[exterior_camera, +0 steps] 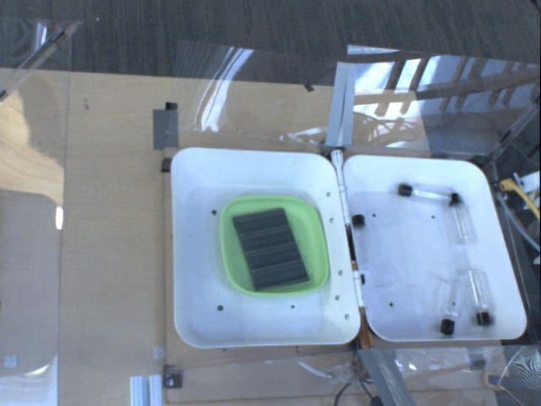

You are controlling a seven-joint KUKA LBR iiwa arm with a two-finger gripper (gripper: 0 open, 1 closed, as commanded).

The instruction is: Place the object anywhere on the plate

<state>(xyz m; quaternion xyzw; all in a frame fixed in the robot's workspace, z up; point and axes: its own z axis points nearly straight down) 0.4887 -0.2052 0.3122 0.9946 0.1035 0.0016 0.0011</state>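
Observation:
A light green square plate (314, 242) sits in the middle of the left white bin (194, 227). A dark grey ribbed rectangular object (270, 249) lies flat on the plate, tilted slightly, and covers most of its centre. Nothing touches the object.
The right white bin (397, 260) holds several clear plastic tubes with black caps (461, 220), along its back, right and front sides. A small black piece (357, 221) lies near that bin's left wall. A metal post (338, 112) stands behind the bins. Cables lie at the far right edge.

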